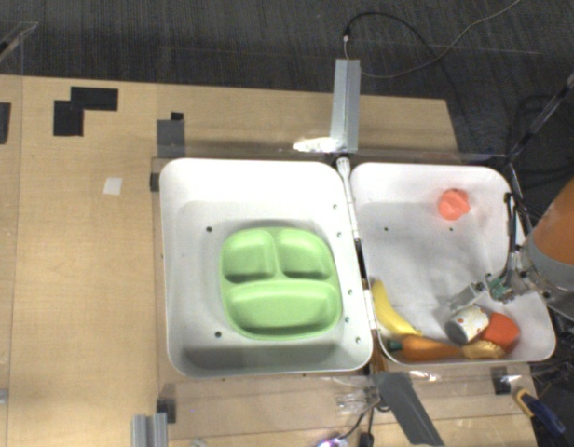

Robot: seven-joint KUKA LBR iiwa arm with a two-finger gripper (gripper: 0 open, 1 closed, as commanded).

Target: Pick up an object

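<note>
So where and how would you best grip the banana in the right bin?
Probably at the banana's upper half, coming straight down with fingers across its width. That end lies free on the bin floor; the lower end crowds the carrot, and the dividing wall sits close on its left.

The right bin (399,189) has plenty of bare floor across its middle and far left, with just a small pink object (454,204) sitting alone near the far right corner. The near edge is crowded: a banana (390,311), a carrot (429,347), a small can (467,324) and an orange-red ball (500,330) are packed together, and the tool (480,291) hangs just over them. In the left bin (180,250), a green divided tray (280,282) takes up the centre, leaving a bare strip around it.
</note>
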